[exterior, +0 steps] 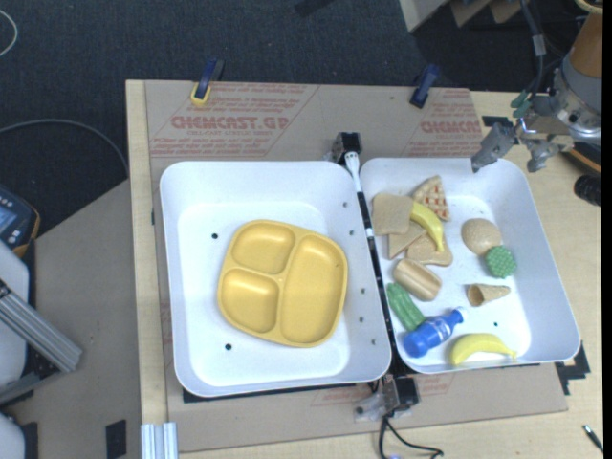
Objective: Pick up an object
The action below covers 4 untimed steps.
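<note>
Currently the gripper [510, 149] is hovering over the far right corner of the right bin [535, 220], its two fingers standing apart and gripping nothing. Below and to its left, the toy food is lying loose: a waffle piece [433, 196] and a small banana [427, 224] nearest, a green ball [499, 261] further down, a blue bottle [431, 333] and a second banana [481, 348] farthest. Well off to its left, a yellow divided tray [283, 281] is sitting in the left bin [186, 256].
</note>
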### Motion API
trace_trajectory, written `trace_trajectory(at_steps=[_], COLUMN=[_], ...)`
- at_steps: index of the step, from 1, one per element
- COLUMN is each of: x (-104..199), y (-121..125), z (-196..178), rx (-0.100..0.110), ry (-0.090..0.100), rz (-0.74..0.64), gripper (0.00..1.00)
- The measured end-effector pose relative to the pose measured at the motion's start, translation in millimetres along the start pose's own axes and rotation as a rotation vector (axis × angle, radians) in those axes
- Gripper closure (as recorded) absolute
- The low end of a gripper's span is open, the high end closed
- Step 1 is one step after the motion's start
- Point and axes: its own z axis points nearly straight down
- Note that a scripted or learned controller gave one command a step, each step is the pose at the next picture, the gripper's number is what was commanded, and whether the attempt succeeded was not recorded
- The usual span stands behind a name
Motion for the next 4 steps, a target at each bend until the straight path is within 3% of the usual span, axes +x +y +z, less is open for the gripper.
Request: trace_trajectory(at_steps=[1, 2, 4], x=[159.6, 147.8, 148.0], y=[-18.7, -17.1, -15.8], z=[47.6, 33.7, 13.1], rx=[0.007, -0.002, -0.008], ry=[0.009, 0.000, 0.000], rz=[-0.016, -0.001, -0.001], gripper=[0.00, 1.00, 1.00])
